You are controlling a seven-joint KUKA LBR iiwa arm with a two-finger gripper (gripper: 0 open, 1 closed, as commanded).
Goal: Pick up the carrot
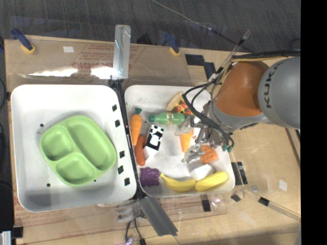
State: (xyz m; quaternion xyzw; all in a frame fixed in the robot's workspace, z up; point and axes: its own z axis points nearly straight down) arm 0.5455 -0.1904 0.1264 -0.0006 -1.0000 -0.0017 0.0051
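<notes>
Lying along the bin's left wall — a long, orange, tapering carrot [137,137].

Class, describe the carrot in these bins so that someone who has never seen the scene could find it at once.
Find the right-hand white bin, the one crowded with toy food. Along its left wall lies the carrot, running lengthwise from the far end toward the purple grapes. It is the long, tapering orange piece, unlike the yellow bananas at the near edge or the green bottle beside it.
</notes>
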